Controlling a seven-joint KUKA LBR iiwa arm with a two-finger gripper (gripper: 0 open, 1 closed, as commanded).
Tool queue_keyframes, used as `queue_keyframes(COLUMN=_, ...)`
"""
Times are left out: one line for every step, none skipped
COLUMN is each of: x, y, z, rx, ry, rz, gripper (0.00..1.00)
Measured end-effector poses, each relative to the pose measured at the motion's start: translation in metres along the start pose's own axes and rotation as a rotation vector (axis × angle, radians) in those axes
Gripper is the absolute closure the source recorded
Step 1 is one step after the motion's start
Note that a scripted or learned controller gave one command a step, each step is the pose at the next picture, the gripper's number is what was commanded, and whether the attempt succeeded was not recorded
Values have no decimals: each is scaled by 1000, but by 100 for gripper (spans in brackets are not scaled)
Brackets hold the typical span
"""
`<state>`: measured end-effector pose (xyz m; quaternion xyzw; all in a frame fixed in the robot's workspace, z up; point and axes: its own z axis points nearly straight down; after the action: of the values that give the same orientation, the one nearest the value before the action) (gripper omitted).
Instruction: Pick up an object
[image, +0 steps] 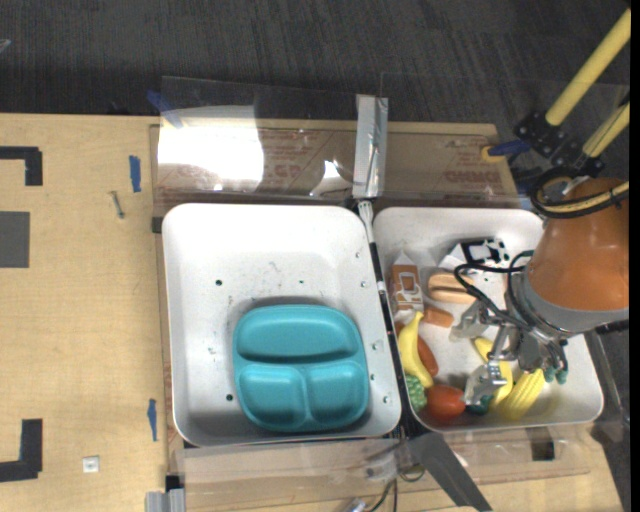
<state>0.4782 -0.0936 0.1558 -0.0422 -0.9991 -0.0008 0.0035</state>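
We see bright, even overhead light, with strong glare blown out on the clear plastic sheet (212, 155) behind the left bin (190, 300). Soft shadow sits under the teal tray (300, 368) and along that bin's near wall, and the dark floor at top is underexposed. Focus is mostly sharp; the arm (585, 262) at right looks slightly soft.

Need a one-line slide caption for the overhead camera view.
KUKA arm's gripper lowered among toy food in the right white bin; teal three-compartment plastic tray sits in the left white bin.
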Motion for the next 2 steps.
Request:
queue_keyframes(x=-3, y=1, z=50, rx=2, ry=-9, rz=-201, gripper=0)
queue_keyframes(x=-85, y=-8, z=66, rx=3, ry=-20, rz=-213, gripper=0)
